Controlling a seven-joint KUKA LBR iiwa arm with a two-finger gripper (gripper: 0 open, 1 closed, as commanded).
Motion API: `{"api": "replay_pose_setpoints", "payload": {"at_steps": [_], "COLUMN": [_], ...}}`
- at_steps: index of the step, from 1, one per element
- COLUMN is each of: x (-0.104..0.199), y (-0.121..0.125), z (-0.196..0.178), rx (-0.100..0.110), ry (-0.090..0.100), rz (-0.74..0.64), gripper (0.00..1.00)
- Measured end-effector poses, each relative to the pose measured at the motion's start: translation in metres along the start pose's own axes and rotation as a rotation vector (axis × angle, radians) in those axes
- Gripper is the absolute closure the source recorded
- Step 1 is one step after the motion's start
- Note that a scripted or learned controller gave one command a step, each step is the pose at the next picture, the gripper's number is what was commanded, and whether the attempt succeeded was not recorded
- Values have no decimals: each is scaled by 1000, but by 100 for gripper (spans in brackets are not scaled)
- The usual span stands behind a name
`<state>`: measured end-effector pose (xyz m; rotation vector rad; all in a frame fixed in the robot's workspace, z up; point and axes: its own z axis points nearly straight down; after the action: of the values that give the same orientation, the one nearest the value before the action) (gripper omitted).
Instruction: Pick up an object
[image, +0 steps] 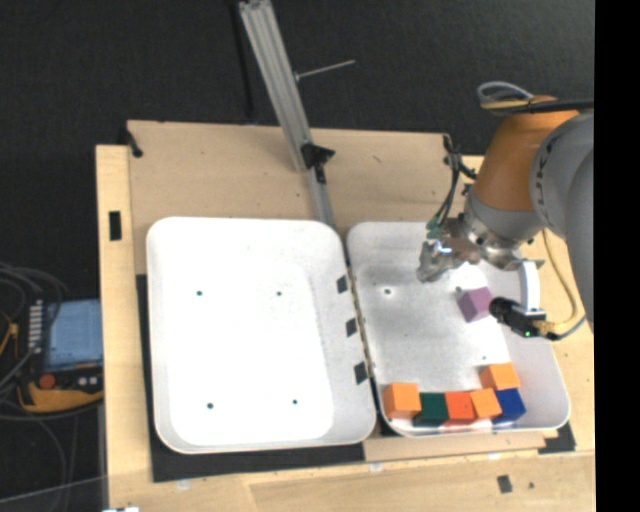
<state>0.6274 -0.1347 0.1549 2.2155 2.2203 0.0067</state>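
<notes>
My gripper (433, 262) hangs over the upper part of the right bin (420, 330), its fingers pointing down and left. A purple block (474, 302) lies on the bin floor just to the right of and below the gripper, apart from it. Along the bin's near edge sits a row of blocks: an orange block (403, 398), a green block (433, 408), a red-orange block (460, 405), another orange block (499, 377) and a blue block (510, 402). I see nothing between the fingers.
The left bin (250, 330) lies beside the right one. A slanted metal pole (285, 95) rises from the bench behind the bins. Cables and a black connector (520, 318) hang at the arm's wrist near the purple block.
</notes>
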Motion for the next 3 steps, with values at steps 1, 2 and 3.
{"api": "replay_pose_setpoints", "payload": {"at_steps": [1, 2, 3], "x": [-5, -5, 46], "y": [2, 3, -15], "z": [-65, -71, -64], "rx": [-2, 3, 8], "ry": [-1, -1, 0], "rz": [0, -3, -3], "gripper": [100, 100, 100]}}
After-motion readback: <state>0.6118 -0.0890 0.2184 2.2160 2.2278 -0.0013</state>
